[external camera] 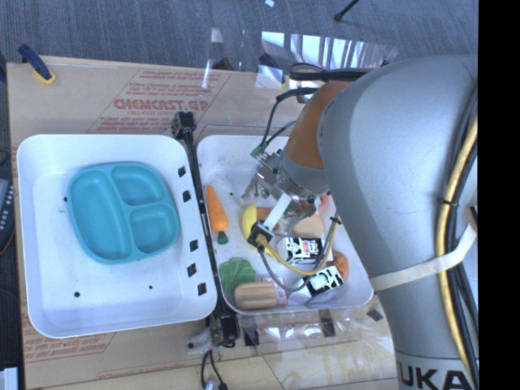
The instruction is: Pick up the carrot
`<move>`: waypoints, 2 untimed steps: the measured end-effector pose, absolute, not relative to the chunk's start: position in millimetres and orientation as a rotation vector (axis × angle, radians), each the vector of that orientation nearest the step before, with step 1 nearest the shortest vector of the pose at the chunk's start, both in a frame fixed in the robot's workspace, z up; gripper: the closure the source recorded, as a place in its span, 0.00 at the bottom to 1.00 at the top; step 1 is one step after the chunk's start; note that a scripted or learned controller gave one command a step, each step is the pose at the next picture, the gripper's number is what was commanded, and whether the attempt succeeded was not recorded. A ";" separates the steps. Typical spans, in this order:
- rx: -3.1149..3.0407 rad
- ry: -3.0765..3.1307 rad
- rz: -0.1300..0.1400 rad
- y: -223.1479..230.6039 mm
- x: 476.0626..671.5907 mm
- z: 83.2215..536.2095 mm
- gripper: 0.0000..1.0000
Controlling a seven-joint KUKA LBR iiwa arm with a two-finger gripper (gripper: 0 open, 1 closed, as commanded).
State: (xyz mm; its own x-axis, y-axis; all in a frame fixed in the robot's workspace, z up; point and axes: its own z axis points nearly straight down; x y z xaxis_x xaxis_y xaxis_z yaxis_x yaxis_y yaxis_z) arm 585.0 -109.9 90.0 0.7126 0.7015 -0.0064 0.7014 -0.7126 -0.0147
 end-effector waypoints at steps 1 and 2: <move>-2.935 -1.090 0.003 -9.3 537.9 194.5 0.00; -2.869 -1.250 0.019 -53.1 535.9 190.4 0.00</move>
